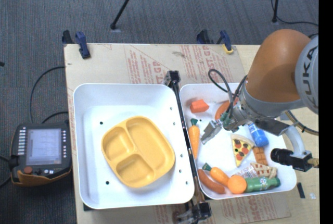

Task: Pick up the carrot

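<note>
The arm (283,74) covers much of the right bin (208,91), so the back right part of that bin is hidden, and a reddish thing (222,109) under the wrist cannot be named. The yellow plate (137,151) in the left bin (86,113) is not involved.

The carrot (194,139) lies along the left wall of the right bin, close against it, with its green top toward the far side. The pincer (210,131) hangs just to the right of the carrot, slightly open and holding nothing.

I judge that the wall is the main danger: one finger may strike the rim or find no room between wall and carrot, and then the carrot rolls away. A second carrot-like piece (218,174) lies at the near side of the right bin, beside a sausage (206,181) and an orange (237,184), so the wrong thing could be taken.
</note>
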`<state>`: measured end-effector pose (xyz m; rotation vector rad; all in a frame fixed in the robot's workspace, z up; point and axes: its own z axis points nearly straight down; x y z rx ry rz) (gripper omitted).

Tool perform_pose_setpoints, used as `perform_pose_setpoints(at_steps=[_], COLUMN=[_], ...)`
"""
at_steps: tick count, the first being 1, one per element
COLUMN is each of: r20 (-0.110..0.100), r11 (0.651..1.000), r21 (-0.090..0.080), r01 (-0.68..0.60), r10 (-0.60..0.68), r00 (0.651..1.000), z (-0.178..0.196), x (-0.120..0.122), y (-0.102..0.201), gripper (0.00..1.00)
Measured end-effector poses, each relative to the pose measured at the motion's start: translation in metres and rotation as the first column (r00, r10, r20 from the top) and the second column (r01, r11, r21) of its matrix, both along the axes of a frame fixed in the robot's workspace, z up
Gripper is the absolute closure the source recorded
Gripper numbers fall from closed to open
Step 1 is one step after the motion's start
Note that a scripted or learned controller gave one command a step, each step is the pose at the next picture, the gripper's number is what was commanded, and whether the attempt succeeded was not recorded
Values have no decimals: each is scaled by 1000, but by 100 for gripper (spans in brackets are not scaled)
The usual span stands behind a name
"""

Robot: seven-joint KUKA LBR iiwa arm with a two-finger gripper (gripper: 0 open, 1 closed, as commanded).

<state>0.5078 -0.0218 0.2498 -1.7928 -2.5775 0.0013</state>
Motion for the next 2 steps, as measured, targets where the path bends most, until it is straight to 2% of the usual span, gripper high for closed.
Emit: perform_pose_setpoints(at_steps=[1, 2], r20=[-2, -1], r11=[1000, 993], r21=[0, 1], r01=[2, -121], r10=[-2, 121], r00=[1000, 993], z=[-63, -163], x=[-33, -33], y=[-34, -77], gripper=[0, 0])
